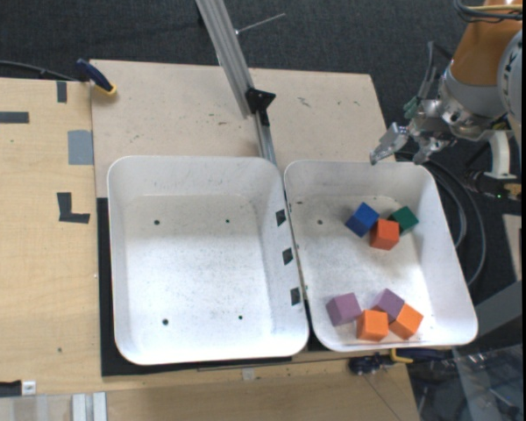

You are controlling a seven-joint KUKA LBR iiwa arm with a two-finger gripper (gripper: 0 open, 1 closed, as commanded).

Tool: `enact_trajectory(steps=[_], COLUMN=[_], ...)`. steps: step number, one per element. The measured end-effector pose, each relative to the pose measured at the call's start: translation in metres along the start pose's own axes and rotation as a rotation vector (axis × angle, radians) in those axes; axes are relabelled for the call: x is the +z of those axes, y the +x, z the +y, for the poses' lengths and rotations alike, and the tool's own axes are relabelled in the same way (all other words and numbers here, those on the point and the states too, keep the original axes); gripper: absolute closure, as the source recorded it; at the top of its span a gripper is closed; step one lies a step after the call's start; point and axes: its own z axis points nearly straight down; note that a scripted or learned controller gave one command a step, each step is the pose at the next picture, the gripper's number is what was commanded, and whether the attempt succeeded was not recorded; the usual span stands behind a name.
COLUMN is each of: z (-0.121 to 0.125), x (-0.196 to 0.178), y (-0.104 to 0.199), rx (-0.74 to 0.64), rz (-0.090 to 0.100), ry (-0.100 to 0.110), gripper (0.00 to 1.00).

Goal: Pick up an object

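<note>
Both bins are white: the left bin (131, 235) and the right bin (443, 244). In the right bin's far part lie a blue cube (362, 219), a red-orange cube (385, 233) and a green cube (405, 219); nearer lie two purple cubes (343, 309) and two orange cubes (373, 324).

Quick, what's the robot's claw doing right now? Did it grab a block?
Claw: above the right bin's far rim, holding nothing; whether it is open or closed cannot be told. The blocks lie in that bin.

The arm (495, 24) is cut off by the right and top edges. The green block (406, 218) sits partly behind the red block (385, 233). The gripper's (394, 145) fingers are too small to read.
</note>
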Motion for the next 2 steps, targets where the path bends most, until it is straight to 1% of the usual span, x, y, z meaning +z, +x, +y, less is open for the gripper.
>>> enact_trajectory(steps=[1,2], z=[0.0,0.001], x=[0.0,0.056], y=[0.0,0.01], rx=[0.001,0.001], rz=[0.0,0.001], ry=[0.0,0.005], gripper=[0.0,0.0])
